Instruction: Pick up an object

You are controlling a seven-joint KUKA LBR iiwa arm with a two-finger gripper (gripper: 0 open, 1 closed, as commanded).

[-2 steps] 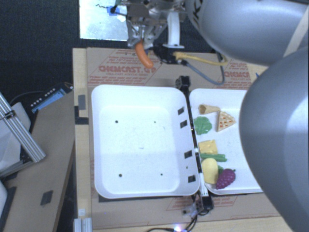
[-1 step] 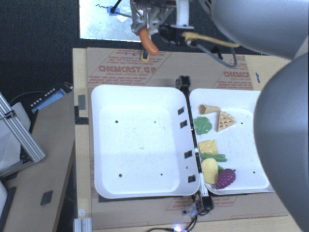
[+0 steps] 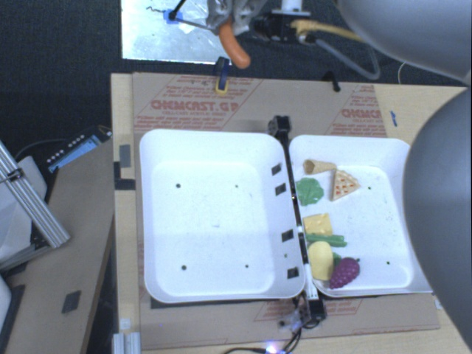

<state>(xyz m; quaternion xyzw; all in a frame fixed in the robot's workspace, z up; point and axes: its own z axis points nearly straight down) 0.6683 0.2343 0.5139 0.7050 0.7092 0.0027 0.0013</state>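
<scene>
Between fingers of end effector [image 3: 230,22], high at top of view: orange sausage-shaped toy [image 3: 236,48], gripped, long axis tilted down-right, hanging beyond white bins [image 3: 214,220]. Remaining plastic food lies far below-right of end effector.

Orange hot dog [image 3: 235,48]: smooth sausage shape, tilted, upper end between fingers of gripper [image 3: 225,22], lower end hanging free; high above bench, beyond far edge of left bin [image 3: 169,198].

Right bin [image 3: 391,220], items clustered by left wall:
- tan cone piece [image 3: 318,167], far end
- waffle wedge [image 3: 343,185], just beside cone
- green leafy piece [image 3: 309,191]
- yellow block [image 3: 318,223]
- green bean pod [image 3: 330,239], touching block
- yellow lemon [image 3: 320,259]
- purple grapes [image 3: 344,272], near corner, touching lemon
</scene>
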